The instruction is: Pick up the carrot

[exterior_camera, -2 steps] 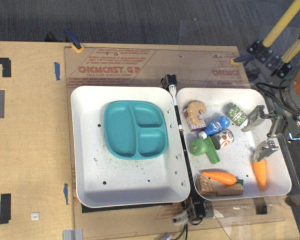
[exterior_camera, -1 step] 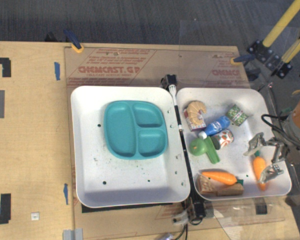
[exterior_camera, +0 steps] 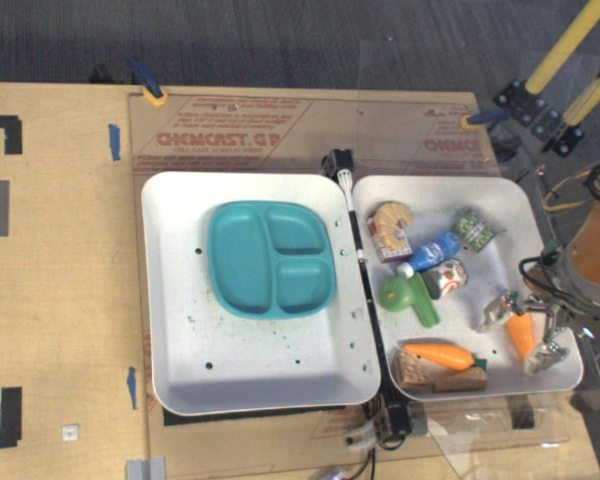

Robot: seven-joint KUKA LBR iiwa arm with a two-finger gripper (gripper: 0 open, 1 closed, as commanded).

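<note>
Near the right bin's front edge, an orange carrot (exterior_camera: 438,355) with a green stub lies lengthwise on top of a brown bread-like piece (exterior_camera: 420,373). A second, smaller orange carrot-shaped piece (exterior_camera: 521,336) lies by the bin's right wall. My gripper (exterior_camera: 521,333) is down in the bin over that small piece. One metal finger (exterior_camera: 497,311) stands at its upper left and the other at its lower right, with a gap showing on each side. The gripper looks open around the piece, not clamped on it.
The right bin (exterior_camera: 525,196) also holds a green pear-like toy (exterior_camera: 410,296), a blue-and-white bottle (exterior_camera: 432,253), a brown-and-white round toy (exterior_camera: 448,278), a bread item (exterior_camera: 390,228) and a green packet (exterior_camera: 473,229). The left bin (exterior_camera: 170,268) holds a teal divided plate (exterior_camera: 272,258).
</note>
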